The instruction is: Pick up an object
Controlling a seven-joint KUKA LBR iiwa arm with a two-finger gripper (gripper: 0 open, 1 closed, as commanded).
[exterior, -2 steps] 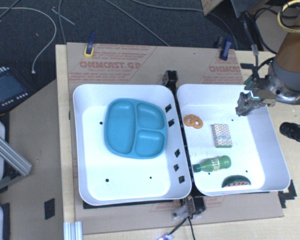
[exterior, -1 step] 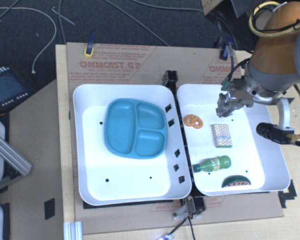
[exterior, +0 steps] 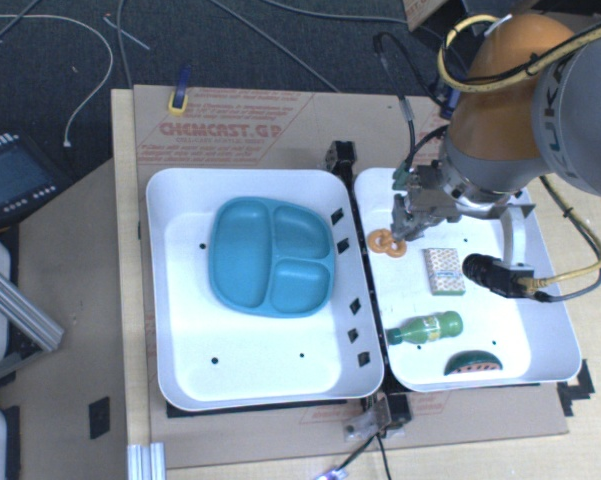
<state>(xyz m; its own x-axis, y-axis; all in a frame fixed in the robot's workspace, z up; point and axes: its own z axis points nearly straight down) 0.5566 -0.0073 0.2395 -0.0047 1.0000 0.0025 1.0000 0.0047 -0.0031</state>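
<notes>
End effector (exterior: 408, 220) is hovering in the right bin (exterior: 550, 308); we are seeing the small orange-brown ring-shaped piece (exterior: 385, 243) just beside it at seven o'clock; grip state we cannot tell.

The tabletop (exterior: 70, 268) carries a printed cardboard sheet (exterior: 230, 118); on that sheet two shallow white bins sit side by side, the left bin (exterior: 170, 298) and the right bin (exterior: 550, 338).
</notes>
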